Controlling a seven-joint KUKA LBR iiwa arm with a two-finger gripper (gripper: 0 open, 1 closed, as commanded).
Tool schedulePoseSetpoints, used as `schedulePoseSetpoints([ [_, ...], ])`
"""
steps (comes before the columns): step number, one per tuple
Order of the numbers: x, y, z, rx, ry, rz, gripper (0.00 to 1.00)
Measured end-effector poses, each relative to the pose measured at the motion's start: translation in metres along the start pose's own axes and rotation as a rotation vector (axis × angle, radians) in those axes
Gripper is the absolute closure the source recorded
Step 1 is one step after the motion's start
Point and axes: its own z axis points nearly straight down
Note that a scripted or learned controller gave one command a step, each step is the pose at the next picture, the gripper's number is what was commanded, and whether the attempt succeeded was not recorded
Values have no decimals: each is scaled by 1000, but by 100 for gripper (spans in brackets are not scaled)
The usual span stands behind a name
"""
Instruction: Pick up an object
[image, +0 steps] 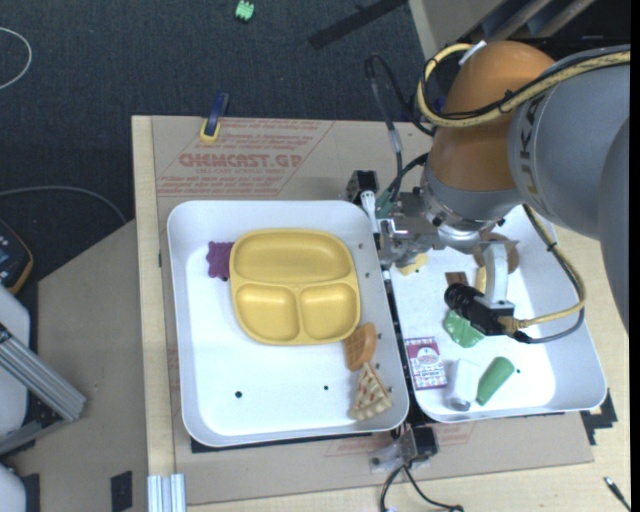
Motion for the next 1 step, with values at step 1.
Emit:
schedulePoseSetpoints([
  [1,-7,3,19,7,-1,3,100],
])
